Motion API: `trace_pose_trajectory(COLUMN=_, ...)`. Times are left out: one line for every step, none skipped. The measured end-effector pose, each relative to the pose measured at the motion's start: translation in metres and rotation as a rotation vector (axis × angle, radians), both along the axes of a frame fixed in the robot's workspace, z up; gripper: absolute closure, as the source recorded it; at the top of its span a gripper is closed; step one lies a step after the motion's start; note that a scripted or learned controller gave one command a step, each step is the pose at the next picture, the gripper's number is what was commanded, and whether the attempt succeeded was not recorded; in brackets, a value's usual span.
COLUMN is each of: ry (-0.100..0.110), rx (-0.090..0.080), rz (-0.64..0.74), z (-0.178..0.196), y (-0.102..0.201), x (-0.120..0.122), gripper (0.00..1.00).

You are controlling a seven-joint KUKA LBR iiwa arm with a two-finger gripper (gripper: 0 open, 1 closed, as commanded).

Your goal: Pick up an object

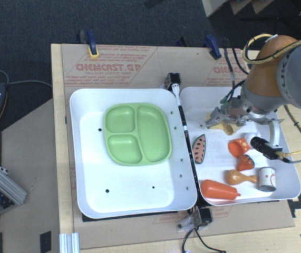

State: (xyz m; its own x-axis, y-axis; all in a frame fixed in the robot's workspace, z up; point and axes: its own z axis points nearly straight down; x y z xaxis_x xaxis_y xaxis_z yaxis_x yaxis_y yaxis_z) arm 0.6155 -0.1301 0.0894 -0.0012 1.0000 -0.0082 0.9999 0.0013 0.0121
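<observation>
Camera view, nearest edge first: in the right bin (292,186) an orange carrot (220,190) lies along the front wall, with a tan drumstick (238,177) just behind it and a small can (266,179) at the drumstick's right end. Behind these sit a small orange piece (245,163) and a larger orange one (238,147), and a watermelon slice (198,148) lies apart to the left, near the wall shared with the left bin (81,141). That bin holds a green divided plate (138,133).

Farther back, the gripper (225,119) hangs low over the rear of the right bin, with a tan item (225,126) just under it, touching or nearly so; whether it is gripped cannot be told, nor how far the pincer is spread. All other objects lie nearer the front than the gripper, apart from it.

The arm (290,70) reaches in from the right, its orange band (263,73) above the wrist, bent downward into the bin.
</observation>
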Motion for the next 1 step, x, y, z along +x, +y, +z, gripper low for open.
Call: trace_pose_trajectory(ry=-0.012, rx=-0.002, rz=-0.002, z=0.0159, y=-0.001, x=0.0031, gripper=1.0)
